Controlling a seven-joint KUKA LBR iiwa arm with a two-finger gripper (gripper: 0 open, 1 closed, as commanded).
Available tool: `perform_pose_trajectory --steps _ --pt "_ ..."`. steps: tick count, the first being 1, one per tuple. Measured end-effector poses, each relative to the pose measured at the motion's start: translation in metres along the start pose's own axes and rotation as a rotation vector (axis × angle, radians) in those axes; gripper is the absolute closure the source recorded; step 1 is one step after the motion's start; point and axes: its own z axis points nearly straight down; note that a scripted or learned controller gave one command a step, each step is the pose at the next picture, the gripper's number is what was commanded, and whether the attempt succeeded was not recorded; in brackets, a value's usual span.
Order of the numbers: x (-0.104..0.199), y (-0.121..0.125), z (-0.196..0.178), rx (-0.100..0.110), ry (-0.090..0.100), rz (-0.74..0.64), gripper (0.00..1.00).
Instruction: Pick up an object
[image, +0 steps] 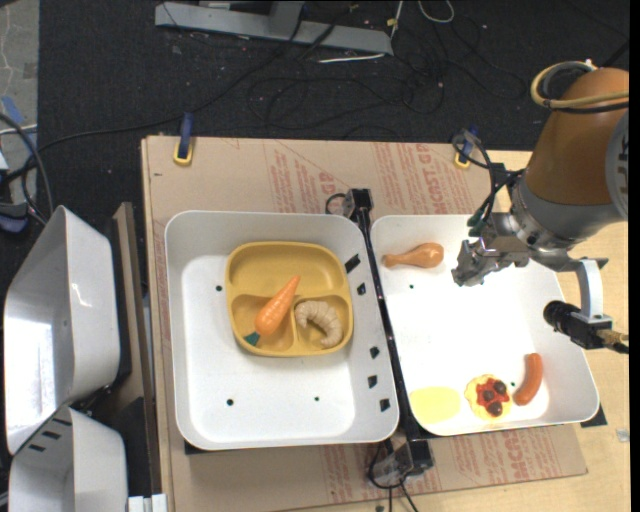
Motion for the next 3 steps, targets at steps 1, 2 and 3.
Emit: perform_pose_trajectory --steps 1,2,3 --pt "0.055 -0.003 0.016 0.002 0.0 0.0 1.0" --pt "0.108 0.0 0.03 0.002 -0.001 0.001 1.0" --pt "0.158 0.001 0.036 0.001 -0.001 0.0 1.0"
